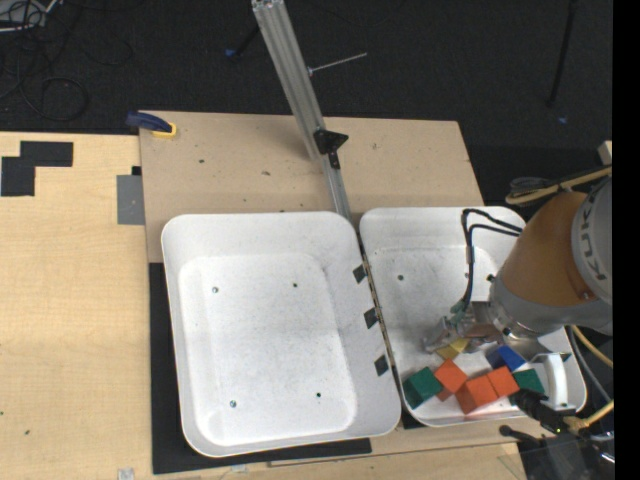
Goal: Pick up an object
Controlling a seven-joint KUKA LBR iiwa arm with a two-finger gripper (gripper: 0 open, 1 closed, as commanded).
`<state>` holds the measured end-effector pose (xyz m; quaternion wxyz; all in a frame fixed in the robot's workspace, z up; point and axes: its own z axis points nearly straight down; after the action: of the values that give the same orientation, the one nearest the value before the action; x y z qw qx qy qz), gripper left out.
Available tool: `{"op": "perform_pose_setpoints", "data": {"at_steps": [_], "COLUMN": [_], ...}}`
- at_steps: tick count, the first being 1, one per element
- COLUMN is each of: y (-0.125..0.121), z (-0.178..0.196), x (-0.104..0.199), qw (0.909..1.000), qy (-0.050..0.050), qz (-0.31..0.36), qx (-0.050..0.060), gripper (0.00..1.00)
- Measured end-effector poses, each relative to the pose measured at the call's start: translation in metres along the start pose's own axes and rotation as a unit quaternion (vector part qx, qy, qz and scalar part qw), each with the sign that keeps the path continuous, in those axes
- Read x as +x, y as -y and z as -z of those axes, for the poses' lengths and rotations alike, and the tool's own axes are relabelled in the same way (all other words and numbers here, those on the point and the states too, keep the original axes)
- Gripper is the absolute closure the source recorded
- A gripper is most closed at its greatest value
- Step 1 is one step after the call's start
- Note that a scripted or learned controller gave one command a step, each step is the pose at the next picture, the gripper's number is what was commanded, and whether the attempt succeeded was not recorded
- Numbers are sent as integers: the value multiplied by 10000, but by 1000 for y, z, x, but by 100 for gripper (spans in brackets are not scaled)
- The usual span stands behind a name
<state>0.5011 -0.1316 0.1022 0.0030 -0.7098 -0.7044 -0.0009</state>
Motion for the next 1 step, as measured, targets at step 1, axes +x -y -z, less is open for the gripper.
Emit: {"op": "perform_pose_setpoints", "data": {"at_steps": [1], "y": [-3], "z": [62], "x": [-1], "qw": [10000], "qy": [28], "qz": [40], "qx": [-27], "gripper": [100]}}
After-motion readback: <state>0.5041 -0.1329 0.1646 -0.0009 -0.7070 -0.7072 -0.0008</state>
